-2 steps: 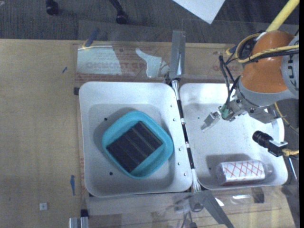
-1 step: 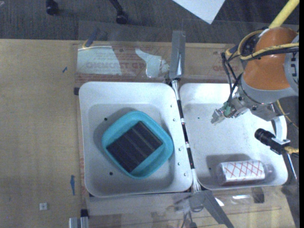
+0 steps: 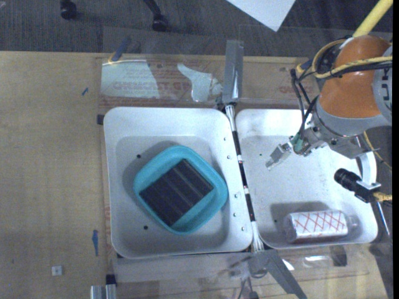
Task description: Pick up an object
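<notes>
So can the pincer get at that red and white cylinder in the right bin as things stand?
Probably yes: the cylinder lies alone near the right bin's front wall, with bare floor between it and the pincer.

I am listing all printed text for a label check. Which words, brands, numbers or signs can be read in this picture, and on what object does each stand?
No text can be read for certain.
Clear plastic sheet behind the bins: faint reddish lettering, too blurred to read.
White cylindrical package in the right white bin: red criss-cross pattern, no letters visible.
Teal square container in the left white bin: no text visible.
</notes>
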Motion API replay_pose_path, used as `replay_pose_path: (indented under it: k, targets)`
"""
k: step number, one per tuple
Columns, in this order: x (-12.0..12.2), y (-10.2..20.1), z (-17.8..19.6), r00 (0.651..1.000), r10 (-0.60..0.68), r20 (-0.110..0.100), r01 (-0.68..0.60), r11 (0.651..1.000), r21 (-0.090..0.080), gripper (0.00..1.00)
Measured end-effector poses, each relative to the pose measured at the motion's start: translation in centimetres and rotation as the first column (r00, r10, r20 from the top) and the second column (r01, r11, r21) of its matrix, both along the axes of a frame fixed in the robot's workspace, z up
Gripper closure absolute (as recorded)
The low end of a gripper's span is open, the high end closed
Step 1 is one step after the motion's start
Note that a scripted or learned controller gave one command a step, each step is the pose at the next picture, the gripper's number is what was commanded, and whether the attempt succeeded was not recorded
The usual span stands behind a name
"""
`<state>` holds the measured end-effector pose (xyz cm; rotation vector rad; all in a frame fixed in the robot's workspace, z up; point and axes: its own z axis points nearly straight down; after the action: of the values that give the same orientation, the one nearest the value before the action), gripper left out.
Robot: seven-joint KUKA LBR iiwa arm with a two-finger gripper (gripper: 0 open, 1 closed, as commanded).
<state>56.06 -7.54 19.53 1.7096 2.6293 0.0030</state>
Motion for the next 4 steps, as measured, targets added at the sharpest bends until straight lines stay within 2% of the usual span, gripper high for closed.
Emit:
replay_pose_path:
  k: [1, 2, 3, 4]
  targets:
    - [-0.1, 3.2, 8.7, 0.986, -0.167, -0.002, 0.167, 0.986, 0.0, 0.0]
    - [-4.1, -4.7, 1.1, 0.99, -0.141, -0.005, 0.141, 0.99, 0.001, 0.0]
    - [-7.9, -2.4, -10.7, 1.0, -0.03, 0.003, 0.03, 1.0, 0.001, 0.0]
    - [-5.3, -2.9, -10.7, 0.966, -0.258, 0.0, 0.258, 0.966, 0.003, 0.0]
